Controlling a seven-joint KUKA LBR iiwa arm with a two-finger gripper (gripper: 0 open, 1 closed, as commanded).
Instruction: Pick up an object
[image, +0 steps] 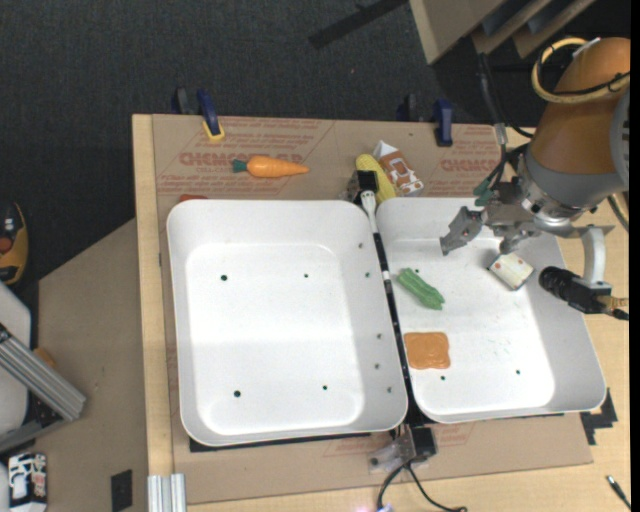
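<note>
You'll see the gripper (478, 229) over the right bin (560, 390), near its far edge; whether it's open or shut, or has hold of anything, you can't tell. A green bean pod (421, 288) lies just below and left of it, an orange patch (427, 351) nearer you, and a small white block (511, 270) to its right

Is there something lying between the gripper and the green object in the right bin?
No. In the camera view only bare white floor of the right bin lies between the gripper and the green object.
</note>
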